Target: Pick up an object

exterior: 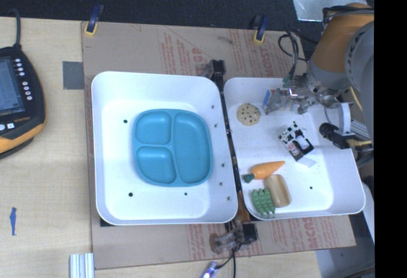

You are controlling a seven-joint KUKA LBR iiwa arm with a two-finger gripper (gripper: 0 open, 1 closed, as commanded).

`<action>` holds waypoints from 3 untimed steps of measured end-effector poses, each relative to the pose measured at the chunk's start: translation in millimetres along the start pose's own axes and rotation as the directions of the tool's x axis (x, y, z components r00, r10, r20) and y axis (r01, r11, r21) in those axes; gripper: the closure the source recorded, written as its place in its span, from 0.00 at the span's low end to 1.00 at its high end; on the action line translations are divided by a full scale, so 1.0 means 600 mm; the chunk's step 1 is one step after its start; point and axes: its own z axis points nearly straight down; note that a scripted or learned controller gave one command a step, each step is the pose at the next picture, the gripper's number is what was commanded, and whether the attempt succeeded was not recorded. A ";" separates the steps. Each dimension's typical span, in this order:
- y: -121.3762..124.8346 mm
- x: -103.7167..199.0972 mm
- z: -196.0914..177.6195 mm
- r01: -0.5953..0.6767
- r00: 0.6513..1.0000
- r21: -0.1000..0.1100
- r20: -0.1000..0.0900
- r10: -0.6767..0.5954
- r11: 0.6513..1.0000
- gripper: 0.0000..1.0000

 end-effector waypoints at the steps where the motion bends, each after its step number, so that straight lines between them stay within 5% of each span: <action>1: -0.129 -0.027 0.001 0.000 1.000 0.003 0.001 0.000 1.000 0.00; 2: -0.128 -0.029 -0.018 0.003 1.000 0.002 0.003 -0.003 1.000 1.00; 3: -0.105 0.067 -0.004 0.002 1.000 -0.004 0.002 -0.002 1.000 1.00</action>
